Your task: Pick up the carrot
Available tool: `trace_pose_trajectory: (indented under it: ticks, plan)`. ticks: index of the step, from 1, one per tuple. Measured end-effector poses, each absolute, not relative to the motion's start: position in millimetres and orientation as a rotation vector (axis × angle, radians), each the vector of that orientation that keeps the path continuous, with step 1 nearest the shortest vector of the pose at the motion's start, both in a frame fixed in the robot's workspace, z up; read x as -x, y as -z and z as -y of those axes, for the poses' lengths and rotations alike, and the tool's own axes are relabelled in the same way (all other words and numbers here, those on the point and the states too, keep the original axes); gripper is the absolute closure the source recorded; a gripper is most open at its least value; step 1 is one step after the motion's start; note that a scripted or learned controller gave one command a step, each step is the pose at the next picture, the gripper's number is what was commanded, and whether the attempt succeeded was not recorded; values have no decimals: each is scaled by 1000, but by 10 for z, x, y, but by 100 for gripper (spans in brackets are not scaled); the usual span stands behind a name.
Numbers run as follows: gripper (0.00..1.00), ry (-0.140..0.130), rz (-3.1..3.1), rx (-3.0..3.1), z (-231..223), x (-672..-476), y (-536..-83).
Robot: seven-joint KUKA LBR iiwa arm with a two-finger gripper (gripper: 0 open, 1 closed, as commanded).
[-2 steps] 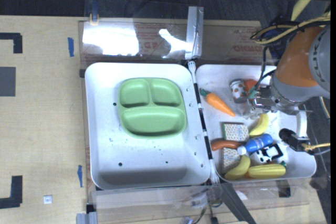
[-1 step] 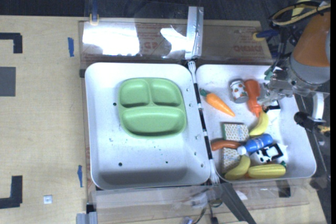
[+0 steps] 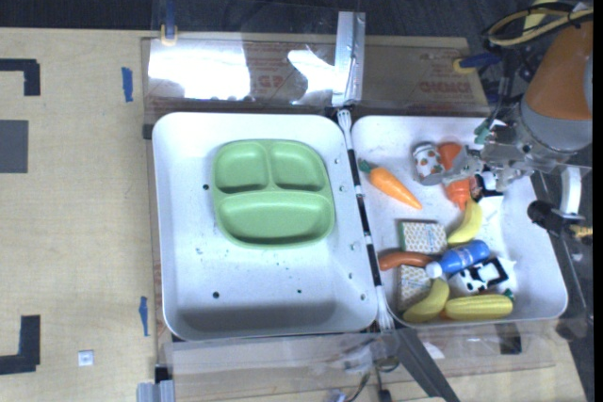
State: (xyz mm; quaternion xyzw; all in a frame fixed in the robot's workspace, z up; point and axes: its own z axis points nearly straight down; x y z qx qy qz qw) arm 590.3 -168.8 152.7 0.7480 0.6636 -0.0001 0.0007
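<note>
The carrot [image 3: 394, 186] is orange with a small green top and lies at a slant near the left wall of the right bin [image 3: 546, 245], resting free on the bin floor. My gripper [image 3: 482, 174] hangs over the upper right part of that bin, well to the right of the carrot. Just below it are small orange and black items [image 3: 462, 190]. Whether anything sits between its tips is hidden by the clutter there.
The left bin [image 3: 179, 202] holds a green divided plate [image 3: 273, 190]. Around the carrot in the right bin lie a white-and-red toy [image 3: 429, 161], a patterned block [image 3: 420, 236], a red sausage [image 3: 405, 258], bananas [image 3: 465, 223], a blue bottle [image 3: 464, 257] and a black-and-white item [image 3: 490, 275].
</note>
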Motion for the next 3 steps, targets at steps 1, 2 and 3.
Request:
trace_pose_trajectory:
  ticks: [1, 2, 3]
  plan:
    - [0, 1, -2336, -2104, 711, -5621, -1845]
    - [0, -5, -2516, -1874, 984, -5922, -867]
    - [100, -9, -2510, -1874, 991, -5937, -983]
